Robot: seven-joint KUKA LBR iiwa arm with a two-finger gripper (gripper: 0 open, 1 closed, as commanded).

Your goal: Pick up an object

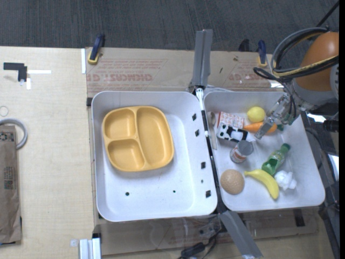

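Curved yellow banana [264,181] lies beside a round tan ball [232,181]; gripper [268,127] clasps a tapered orange carrot [257,127].

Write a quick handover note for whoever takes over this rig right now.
Gripper: low over the right bin, at the carrot; no firm hold visible.
Right bin also holds a lemon, banana, green bottle, brown ball, small can and cow toy.
Left bin: yellow divided plate.
Done: arm at the carrot.
Left: grip, lift.
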